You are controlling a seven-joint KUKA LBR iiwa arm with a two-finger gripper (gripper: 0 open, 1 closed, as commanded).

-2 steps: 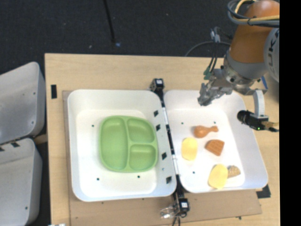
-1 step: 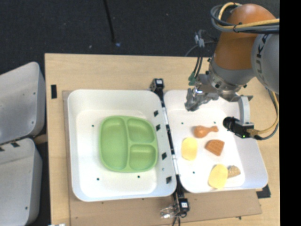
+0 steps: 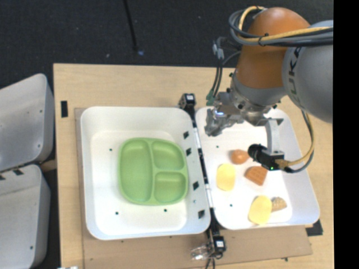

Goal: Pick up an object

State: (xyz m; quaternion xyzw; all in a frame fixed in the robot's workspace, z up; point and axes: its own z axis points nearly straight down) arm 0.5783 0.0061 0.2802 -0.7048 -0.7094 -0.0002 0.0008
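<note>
Gripper (image 3: 216, 125) above right bin's (image 3: 297, 206) far-left corner; finger spread cannot be told; should centre over orange piece (image 3: 239, 156) before descending

Grey arm (image 3: 314, 66), orange wrist band (image 3: 269, 43), yellow and black cables (image 3: 280, 35), metallic pincer (image 3: 216, 125)

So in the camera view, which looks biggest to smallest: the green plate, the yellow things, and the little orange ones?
1. Green divided plate, by far the largest.
2. The two pale yellow pieces look about alike, so I won't rank them.
3. The orange wedge and the rounded orange piece are smallest and too close to call.
</note>
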